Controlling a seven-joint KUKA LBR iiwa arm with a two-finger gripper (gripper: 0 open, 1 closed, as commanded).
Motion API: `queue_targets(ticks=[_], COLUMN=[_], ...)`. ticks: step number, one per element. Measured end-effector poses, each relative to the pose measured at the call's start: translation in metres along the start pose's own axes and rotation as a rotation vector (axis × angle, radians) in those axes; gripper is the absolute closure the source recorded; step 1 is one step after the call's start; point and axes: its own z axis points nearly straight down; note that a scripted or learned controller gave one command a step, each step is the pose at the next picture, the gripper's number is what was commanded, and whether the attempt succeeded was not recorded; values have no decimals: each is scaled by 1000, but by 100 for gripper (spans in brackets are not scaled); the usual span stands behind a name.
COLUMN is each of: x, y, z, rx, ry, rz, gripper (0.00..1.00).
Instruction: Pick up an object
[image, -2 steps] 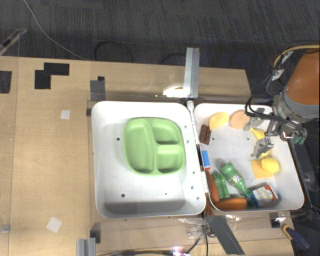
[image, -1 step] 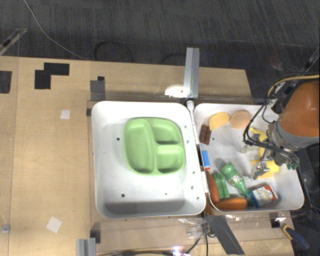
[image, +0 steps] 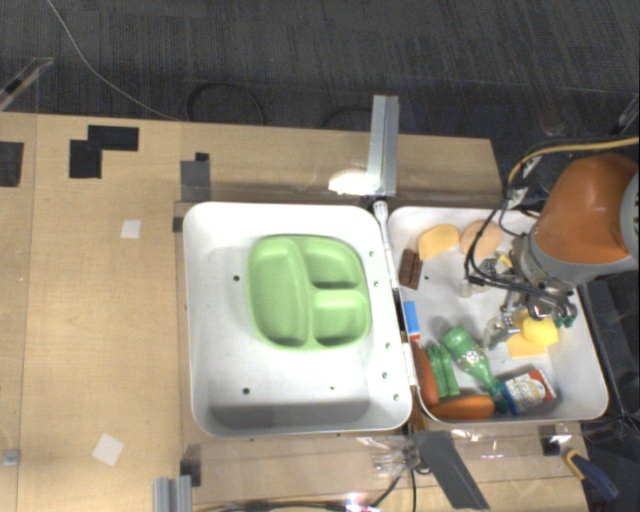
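The wooden bench carries everything, and the green divided tray serves as the fixed mark here. That tray lies upside-up in the middle of the left white bin, the larger-looking of the two. Right of the tray, across the shared rims, sits the right white bin, crowded with small goods. The arm (grey, with its orange band uppermost) reaches in far to the tray's right, over that bin's far side. Its gripper hangs low beside a yellow object, which lies touching or just under it; whether the pincer is open, closed or gripping anything cannot be told from this slant. Nearer the tray, a green bottle lies tilted, with an orange carrot-like piece below it and a small printed carton beyond. A tan round piece rests up-right of the tray, a brown block and a blue stick just past its right edge
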Motion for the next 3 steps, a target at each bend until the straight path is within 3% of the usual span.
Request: queue_targets(ticks=[1, 2, 3], x=[50, 17, 43], y=[63, 16, -5], z=[-3, -10, -1], rx=[0, -2, 0], ry=[-2, 5, -2], rz=[-51, -176, -143], gripper=[0, 0, 0])
